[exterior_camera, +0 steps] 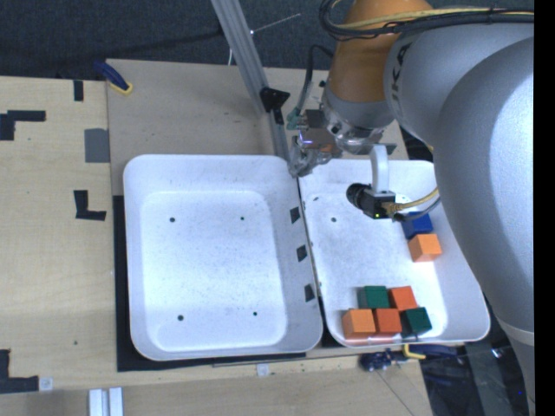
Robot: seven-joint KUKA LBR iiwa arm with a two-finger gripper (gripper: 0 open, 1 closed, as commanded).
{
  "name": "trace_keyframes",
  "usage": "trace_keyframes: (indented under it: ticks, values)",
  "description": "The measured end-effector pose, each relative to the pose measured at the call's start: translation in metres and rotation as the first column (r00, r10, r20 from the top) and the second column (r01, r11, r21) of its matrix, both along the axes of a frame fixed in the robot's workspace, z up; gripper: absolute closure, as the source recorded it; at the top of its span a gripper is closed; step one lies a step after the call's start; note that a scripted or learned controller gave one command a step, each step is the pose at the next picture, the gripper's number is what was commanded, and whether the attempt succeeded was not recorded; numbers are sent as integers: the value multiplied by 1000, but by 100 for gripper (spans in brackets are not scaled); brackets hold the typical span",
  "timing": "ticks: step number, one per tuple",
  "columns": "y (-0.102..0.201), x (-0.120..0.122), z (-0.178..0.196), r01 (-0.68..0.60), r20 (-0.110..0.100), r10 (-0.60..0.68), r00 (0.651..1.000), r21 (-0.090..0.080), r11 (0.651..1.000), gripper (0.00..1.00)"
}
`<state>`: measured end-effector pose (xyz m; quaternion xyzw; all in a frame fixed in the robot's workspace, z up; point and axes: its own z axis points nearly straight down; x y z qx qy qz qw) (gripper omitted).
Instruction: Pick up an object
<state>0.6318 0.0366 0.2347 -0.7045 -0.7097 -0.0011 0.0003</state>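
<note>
Two white bins (139, 232), four orange blocks (357, 322), two green blocks (375, 296), one blue block (418, 224).

Two bins are sitting side by side. In the right bin (334, 258), a cluster of blocks (385, 311) is lying at the near edge, with two more blocks (422, 237) lying behind.

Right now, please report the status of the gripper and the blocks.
Gripper at right bin's top left corner, holding nothing seen. Blocks clustered at near edge, untouched. Blue block and orange block apart.
</note>
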Motion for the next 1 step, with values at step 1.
trace_keyframes:
  ticks: [1]
  values:
    - [47, 27, 8, 1, 0, -1, 1000, 0, 1000, 100]
